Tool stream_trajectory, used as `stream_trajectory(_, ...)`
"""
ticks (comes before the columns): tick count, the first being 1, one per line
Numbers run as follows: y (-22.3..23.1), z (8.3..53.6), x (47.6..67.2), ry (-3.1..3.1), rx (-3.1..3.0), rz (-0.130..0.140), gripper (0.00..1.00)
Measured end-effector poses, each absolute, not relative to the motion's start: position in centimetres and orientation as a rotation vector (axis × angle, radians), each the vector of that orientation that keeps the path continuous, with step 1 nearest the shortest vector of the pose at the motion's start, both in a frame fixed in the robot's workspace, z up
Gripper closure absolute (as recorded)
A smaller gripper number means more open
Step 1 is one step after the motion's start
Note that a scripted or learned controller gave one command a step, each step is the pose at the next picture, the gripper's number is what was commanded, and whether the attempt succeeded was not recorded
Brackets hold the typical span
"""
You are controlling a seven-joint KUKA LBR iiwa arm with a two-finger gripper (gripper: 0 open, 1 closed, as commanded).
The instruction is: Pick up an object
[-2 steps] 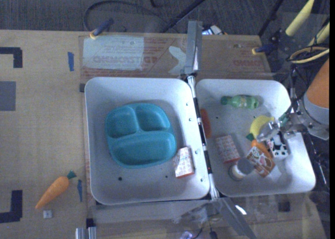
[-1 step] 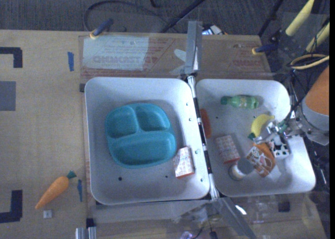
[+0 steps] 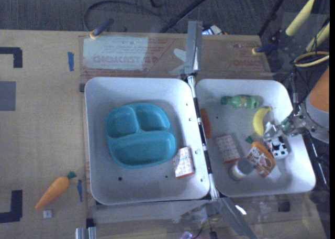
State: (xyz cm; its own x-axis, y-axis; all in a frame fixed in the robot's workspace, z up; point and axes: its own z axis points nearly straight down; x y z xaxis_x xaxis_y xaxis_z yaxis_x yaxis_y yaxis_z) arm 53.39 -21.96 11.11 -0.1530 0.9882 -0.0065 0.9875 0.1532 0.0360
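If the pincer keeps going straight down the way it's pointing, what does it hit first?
Most likely the black-and-white toy just below the pincer, beside the banana in the right bin. Depth is hard to judge from this angle.

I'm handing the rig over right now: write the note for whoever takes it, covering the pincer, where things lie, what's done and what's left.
Pincer: low in the right bin, near its right wall, beside the banana and above the black-and-white toy. Grip state can't be read from the camera view.
Right bin also holds: green bottle, orange carton, small patterned box, tin can.
Left bin: blue divided plate, small carton at its lower right.
Carrot lies on the bench, outside the bins.
Done: arm is in among the objects. Left: confirm a grasp and lift; nothing visibly held.
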Motion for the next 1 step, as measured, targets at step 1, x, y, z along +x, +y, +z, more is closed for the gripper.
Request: stream_trajectory(1, -22.5, 16.5, 53.27, 2.376, 2.059, -0.002, 1.0)
